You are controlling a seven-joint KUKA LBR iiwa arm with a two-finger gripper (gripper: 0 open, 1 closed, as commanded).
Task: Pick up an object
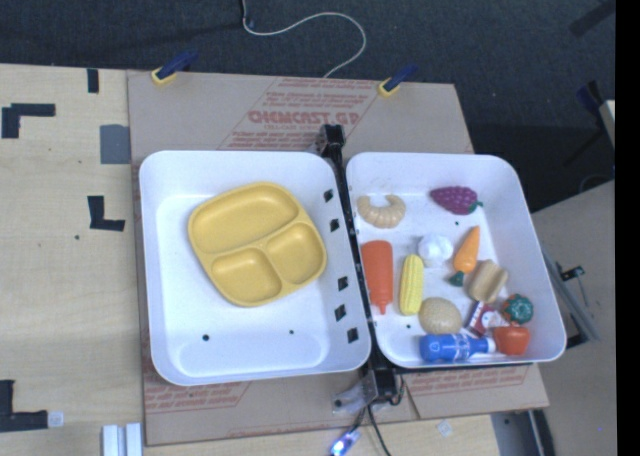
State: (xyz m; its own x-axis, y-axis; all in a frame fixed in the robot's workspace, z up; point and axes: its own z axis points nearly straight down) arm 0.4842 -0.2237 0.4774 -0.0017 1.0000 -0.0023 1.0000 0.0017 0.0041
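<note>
**Toys crowding the right bin, plate lying alone in the left**

A cardboard sheet (300, 114) is covering the bench under both bins, and two clamps (175, 66) are pinning its far edge. The left bin (250, 349) is holding a yellow plate (257, 242) with three compartments, sitting flat toward the far half. The right bin (500, 176) is carrying all the small things open to picking.

Along its left side an orange carrot (377, 274) is lying lengthwise, with a corn cob (411, 284) just beside it. A blue bottle (455, 347) is lying along the near wall, touching a red tomato (511, 341) at the near right corner. A croissant (382, 210) is resting at the far left and a bunch of grapes (454, 199) at the far right, well apart. A potato (440, 316) is sitting just above the bottle. A brown roll (486, 281) is leaning near the right wall, beside a small carrot (466, 249). A white lump (434, 247) is sitting in the middle, too blurred to name.

Whether the claw is released or clenched cannot be told.
</note>
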